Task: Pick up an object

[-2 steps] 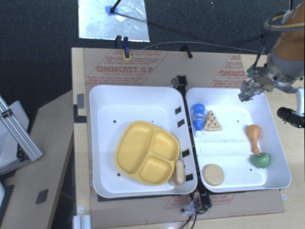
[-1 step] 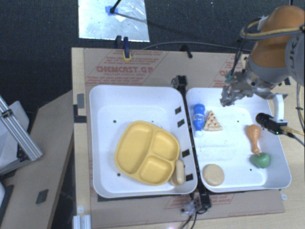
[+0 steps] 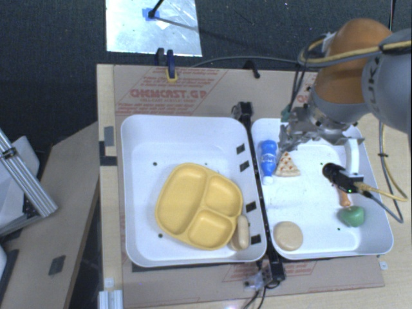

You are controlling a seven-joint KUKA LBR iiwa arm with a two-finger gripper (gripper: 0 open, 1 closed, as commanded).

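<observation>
A grey robot arm with an orange band [image 3: 351,50] reaches in from the right over a table [image 3: 193,89] bearing two shallow white bins side by side. Its hand [image 3: 288,145] hangs low over the upper left part of the right bin [image 3: 315,205], directly above a toy pizza slice [image 3: 288,166] and just beside a blue bottle with a white cap [image 3: 268,156]. From this angle it cannot be told whether the hand is wide or narrow, and nothing can be seen held in it.

The pizza slice lies flat on the bin floor with its point towards the hand. The bottle lies along the bin's left wall with its cap towards the near edge, and bottle and slice are next to each other. Further towards the near edge of the same bin, a round tan biscuit [image 3: 288,235] rests in the left corner. Well apart from it, near the right wall, is a green toy vegetable with an orange end [image 3: 351,216].

In the left bin [image 3: 138,172], a yellow divided plate [image 3: 196,205] with three compartments sits near the middle, turned at an angle. A small pale bread roll [image 3: 241,232] rests against its lower right edge, close to the wall between the two bins.
</observation>
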